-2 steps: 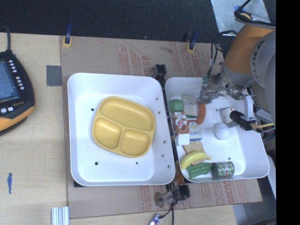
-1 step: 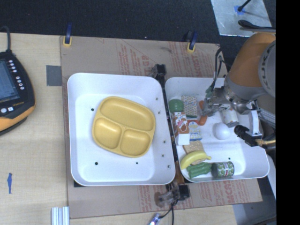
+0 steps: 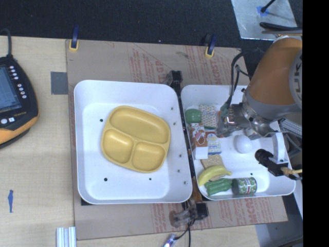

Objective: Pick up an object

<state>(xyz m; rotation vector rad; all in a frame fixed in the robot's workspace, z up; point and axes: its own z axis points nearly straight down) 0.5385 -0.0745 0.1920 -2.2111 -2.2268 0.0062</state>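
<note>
Sitting in the right bin [image 3: 280, 189], the candidate objects are crowding its left side: a green round piece [image 3: 193, 116], small packets [image 3: 208, 138], a cracker [image 3: 213, 161], a banana [image 3: 210, 173] and a green-capped bottle [image 3: 234, 186], with a white ball [image 3: 242, 143] lying apart. The gripper [image 3: 230, 119] is hovering low over the packets; whether the jaws are spread or pressed together cannot be told. Aiming for an isolated item such as the ball, descending straight and closing only once centred, is likely giving the cleanest grasp. The yellow tray [image 3: 135, 138] is occupying the left bin [image 3: 87, 184] on the counter [image 3: 36, 189].
</note>
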